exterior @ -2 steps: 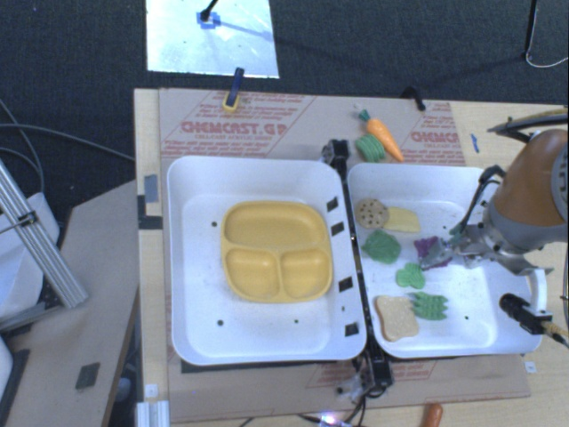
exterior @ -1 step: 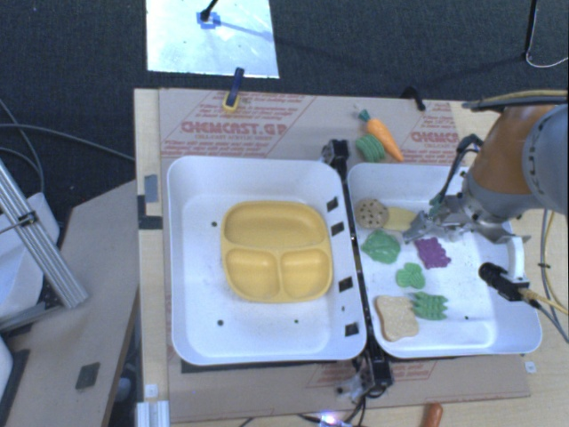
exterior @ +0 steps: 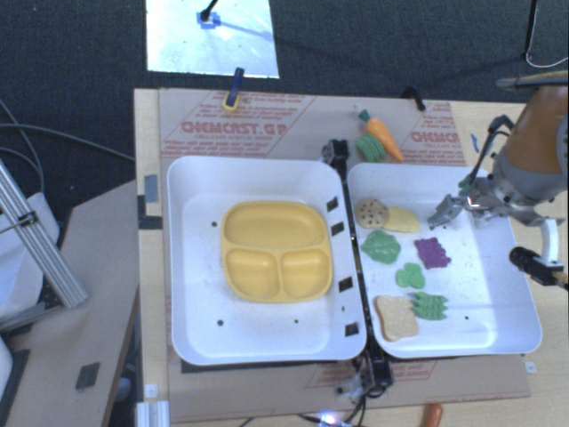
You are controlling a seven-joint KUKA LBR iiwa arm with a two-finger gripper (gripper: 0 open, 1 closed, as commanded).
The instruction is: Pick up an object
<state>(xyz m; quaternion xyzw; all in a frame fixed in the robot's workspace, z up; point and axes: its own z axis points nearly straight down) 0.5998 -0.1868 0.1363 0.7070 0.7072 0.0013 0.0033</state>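
The hand [exterior: 449,210] hangs over the upper part of the right bin [exterior: 498,327], and its two fingers [exterior: 441,215] are spread a little, with nothing between them; they point down and to the left toward the food pieces, but I cannot tell if the tips touch the bin floor. Closest to the hand, just below it, lies one purple piece [exterior: 432,253] with a rough, leafy edge. Just to the left of the fingertips is one pale yellow piece [exterior: 402,220], flat and smooth, and touching its far side is one round cookie [exterior: 371,211] with dark spots. Lower and to the left of the hand there are three green pieces: a large leafy one [exterior: 381,245], a smaller one [exterior: 410,276], and a dark green one [exterior: 429,306] that lies against one slice of toast [exterior: 396,318]. Well apart to the left, the second bin [exterior: 191,238] holds one yellow tray [exterior: 276,251] with three compartments. Above and to the left of the hand, outside the bins on the surface [exterior: 267,123], lies one orange carrot [exterior: 383,134] beside another green piece [exterior: 370,147].
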